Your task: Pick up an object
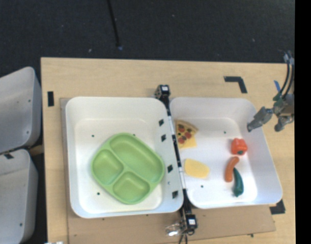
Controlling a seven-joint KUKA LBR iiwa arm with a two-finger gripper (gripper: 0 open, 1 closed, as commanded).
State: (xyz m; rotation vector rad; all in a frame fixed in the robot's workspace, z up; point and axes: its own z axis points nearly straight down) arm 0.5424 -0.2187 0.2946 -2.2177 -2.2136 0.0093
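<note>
Hovering at the right bin's (262, 151) upper right rim: gripper (271, 119), fingers spread apart and holding nothing. Lying untouched on the bin floor: orange pepper (238, 146) nearest, sausage (230, 169) and green pod (237, 183) just below, pizza slice (186, 134) and yellow wedge (197, 169) toward the left wall. Judging progress as early: nothing grasped yet; descending, closing and lifting remaining.

We see a green plate (127, 168) in the left bin (79, 111); in the right bin (216, 105), pizza (186, 132), cheese (196, 169), sausage (230, 169); the gripper (271, 118) hovers at its edge.
</note>
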